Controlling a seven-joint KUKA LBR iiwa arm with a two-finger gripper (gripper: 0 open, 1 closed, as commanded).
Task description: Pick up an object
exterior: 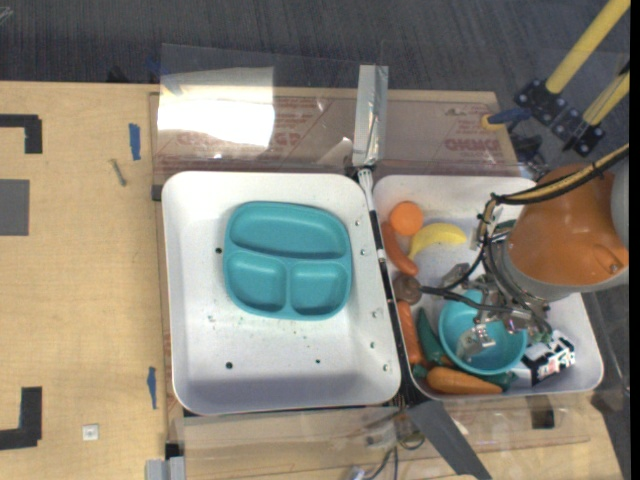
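Note:
The right bin (590, 368) holds several small things. A teal bowl (500, 353) lies near its front, with an orange carrot (462, 381) along the bowl's front edge. An orange ball (405, 217) and a yellow fruit (440, 236) sit at the back. A grey spoon (425, 288) lies in the middle, and a second orange carrot (405, 333) runs along the left wall. A black and white item (552, 358) rests at the front right. My gripper (480, 334) hangs low over the teal bowl's inside, below the orange wrist band (560, 233). Nothing visibly sits between its tips.
A teal divided plate (288, 258) lies in the left bin (200, 348). A clear plastic wall (368, 118) rises behind both bins. Cables (490, 218) loop around the wrist above the right bin. Wooden bench top (70, 268) stretches to the left.

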